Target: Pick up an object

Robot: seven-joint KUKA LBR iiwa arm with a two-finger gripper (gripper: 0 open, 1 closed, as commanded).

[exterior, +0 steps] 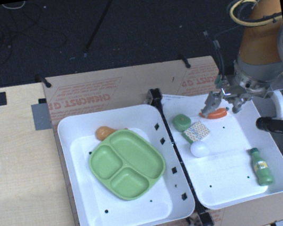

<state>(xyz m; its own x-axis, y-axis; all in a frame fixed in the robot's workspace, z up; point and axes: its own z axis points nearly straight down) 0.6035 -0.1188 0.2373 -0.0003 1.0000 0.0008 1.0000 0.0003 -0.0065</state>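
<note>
Bench (17, 173) (cardboard-topped) with 2 bins (89, 220)

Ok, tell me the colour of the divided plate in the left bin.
Light green, seen in the camera view: the divided plate lies in the left bin.

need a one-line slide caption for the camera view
Grey arm's pincer hovers by an orange-red carrot-shaped toy in the right white bin; a green divided plastic plate fills the left.

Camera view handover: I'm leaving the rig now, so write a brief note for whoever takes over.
Gripper: over the right bin's far edge, just above the orange-red piece; no grasp visible.
Right bin: green round object, patterned block, white ball, green bottle.
Left bin: green divided plate, orange object behind it.
Done: nothing lifted.
Left: grasp and lift one object.
</note>
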